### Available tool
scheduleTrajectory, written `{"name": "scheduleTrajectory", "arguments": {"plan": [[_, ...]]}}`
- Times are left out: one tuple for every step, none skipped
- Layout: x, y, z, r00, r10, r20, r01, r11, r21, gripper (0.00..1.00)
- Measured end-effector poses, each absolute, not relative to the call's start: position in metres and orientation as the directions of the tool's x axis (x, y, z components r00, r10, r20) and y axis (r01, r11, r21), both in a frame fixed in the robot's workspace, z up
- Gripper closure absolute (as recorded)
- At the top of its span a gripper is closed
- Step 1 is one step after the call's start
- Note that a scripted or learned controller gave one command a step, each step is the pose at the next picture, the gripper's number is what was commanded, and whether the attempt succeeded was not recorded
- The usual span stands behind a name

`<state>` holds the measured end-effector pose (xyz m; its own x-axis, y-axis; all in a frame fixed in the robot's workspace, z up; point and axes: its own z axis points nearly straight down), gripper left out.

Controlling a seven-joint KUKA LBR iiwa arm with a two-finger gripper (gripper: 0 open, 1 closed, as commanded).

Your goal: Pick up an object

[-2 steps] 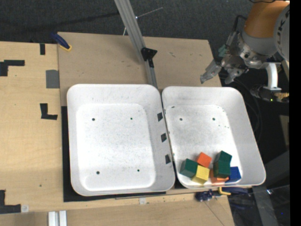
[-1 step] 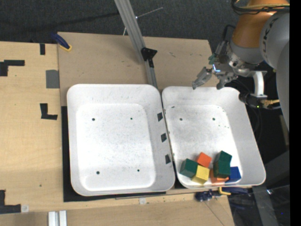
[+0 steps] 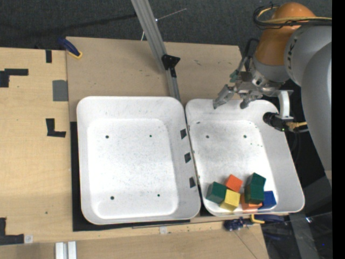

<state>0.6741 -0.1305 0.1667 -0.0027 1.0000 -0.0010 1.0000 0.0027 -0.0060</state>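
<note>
Both white bins, the left (image 3: 91, 117) and the right (image 3: 288, 166), look like smooth, speckled matt plastic on a matt wooden desk (image 3: 108, 63), beside a glossy orange band (image 3: 275, 45) and a dull metal claw (image 3: 233, 102).

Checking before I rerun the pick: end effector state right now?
End effector: open, fingers spread, holding nothing, above the far rim of the right bin. The blocks lie in that bin's near corner.

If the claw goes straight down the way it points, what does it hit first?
Probably the far rim of the right bin; the open claw hangs over that edge. The blocks sit at the near end, though depth is unclear.
</note>
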Motion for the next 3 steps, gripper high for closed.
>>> {"name": "scheduleTrajectory", "arguments": {"plan": [[0.672,-0.139,0.117,-0.001,1.000,-0.002,1.000,0.001,-0.006,0.00],[0.673,-0.138,0.130,-0.003,1.000,-0.002,1.000,0.003,-0.002,1.00],[0.673,-0.144,0.176,-0.001,1.000,-0.001,1.000,0.001,0.004,1.00]]}}
